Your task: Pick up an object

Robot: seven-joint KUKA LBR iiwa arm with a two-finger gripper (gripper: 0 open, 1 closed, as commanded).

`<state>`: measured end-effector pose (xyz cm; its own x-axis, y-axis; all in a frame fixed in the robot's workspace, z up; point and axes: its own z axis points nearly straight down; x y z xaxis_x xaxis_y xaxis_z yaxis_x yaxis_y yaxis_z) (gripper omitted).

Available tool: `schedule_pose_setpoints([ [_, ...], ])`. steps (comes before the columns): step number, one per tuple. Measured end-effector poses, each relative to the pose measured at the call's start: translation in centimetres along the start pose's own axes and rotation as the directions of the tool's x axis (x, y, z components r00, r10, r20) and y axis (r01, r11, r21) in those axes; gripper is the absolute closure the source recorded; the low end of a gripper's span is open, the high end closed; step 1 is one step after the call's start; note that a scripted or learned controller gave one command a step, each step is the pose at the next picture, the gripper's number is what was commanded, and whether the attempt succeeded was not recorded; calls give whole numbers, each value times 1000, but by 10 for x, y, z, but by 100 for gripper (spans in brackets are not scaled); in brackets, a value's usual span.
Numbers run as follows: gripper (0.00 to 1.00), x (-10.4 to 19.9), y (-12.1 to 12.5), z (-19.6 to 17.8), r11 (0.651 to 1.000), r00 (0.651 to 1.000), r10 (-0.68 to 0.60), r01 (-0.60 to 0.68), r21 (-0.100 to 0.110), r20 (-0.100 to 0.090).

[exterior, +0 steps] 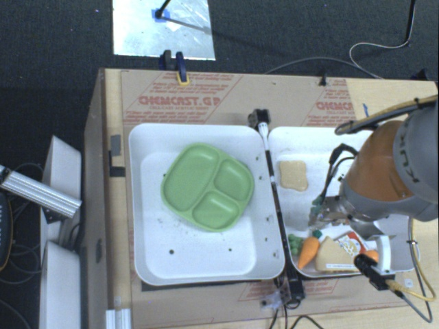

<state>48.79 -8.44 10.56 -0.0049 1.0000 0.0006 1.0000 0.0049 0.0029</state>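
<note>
A: How far along is the pick?

B: Barely begun, I'd judge. The pincer [322, 214] hangs low in the right bin [309, 140]; whether it is open or closed, I cannot tell.

A: And the objects?

B: All lie in that bin: the toast slice [293, 175] behind the pincer, the carrot [309, 250] and wedge-shaped piece [336, 256] just in front.

A: Left?

B: Grasping and lifting one.

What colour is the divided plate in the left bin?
Light green, plain, seen clearly in the camera view: divided plate.
</note>
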Motion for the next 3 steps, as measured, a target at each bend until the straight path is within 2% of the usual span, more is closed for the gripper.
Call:
schedule_pose_setpoints([
  [1,100,0,1,-10,1000,1000,-2,2,-2,0],
  [2,0,0,1,-10,1000,1000,-2,2,-2,0],
  [3,0,2,-1,22,1000,1000,3,-3,2,1],
])
